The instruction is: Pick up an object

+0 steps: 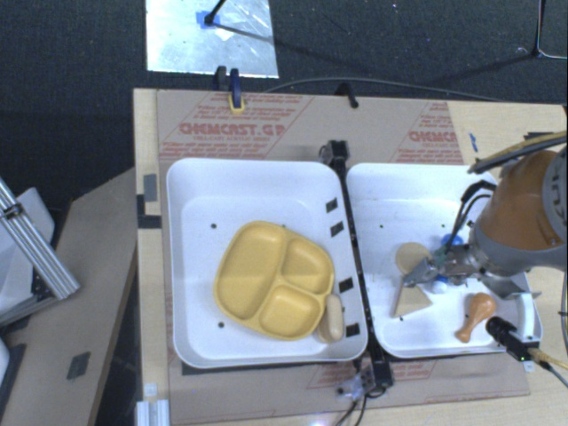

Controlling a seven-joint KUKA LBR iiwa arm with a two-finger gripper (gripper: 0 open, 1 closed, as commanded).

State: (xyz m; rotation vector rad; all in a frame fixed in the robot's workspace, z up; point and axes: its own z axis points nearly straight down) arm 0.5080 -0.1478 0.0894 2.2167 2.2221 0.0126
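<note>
Tabletop (266, 118): tan board with red lettering, carrying two shallow white bins side by side.
Left bin (200, 185): holds a yellow divided tray and a small beige roll.
Yellow divided tray (275, 280): three compartments, lying flat in the middle of the left bin, turned at an angle to the bin walls.
Beige roll (332, 318): just beside the tray's corner nearest the tabletop's front edge, close to the wall between the bins.
Right bin (390, 189): holds a tan round piece, a tan wedge and a toy drumstick; the arm reaches in from the tabletop's right edge.
Tan round piece (409, 257): near the bin's middle, just left of the claw tips.
Tan wedge (412, 301): toward the front edge, directly below the claw tips; whether it touches them cannot be told.
Toy drumstick (476, 314): orange-brown, near the bin's front right corner, apart from the claw tips, beneath the wrist.
Arm (532, 211): grey with orange band, low over the right bin.
Claw (424, 272): pointing left, tips between round piece and wedge; grip state cannot be told, and nothing visibly held.
</note>
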